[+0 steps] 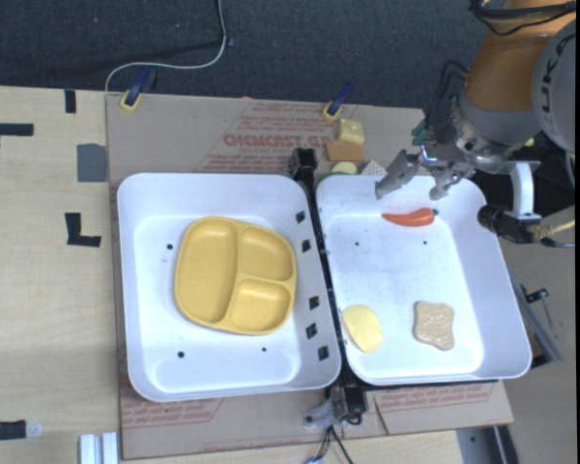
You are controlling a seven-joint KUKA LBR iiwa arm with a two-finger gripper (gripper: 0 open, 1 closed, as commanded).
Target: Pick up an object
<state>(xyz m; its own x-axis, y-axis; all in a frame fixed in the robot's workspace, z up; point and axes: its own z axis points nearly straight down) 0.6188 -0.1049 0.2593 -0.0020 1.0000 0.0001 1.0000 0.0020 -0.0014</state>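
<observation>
My gripper (418, 183) hangs over the far edge of the right bin (483, 259), open, with nothing between its fingers. Just below it lies a small red-orange pepper-shaped piece (408, 217) on the bin floor. Near the bin's front sit a pale yellow oval piece (362, 328) and a tan bread-like piece (434, 325). The left bin (145, 259) holds a yellow divided plate (235, 275).
Small blocks (346, 143) and a light round item (343, 168) lie on the cardboard behind the bins. Black clips (303, 167) run along the seam between the bins. A white cable (188, 64) crosses the dark floor at the back.
</observation>
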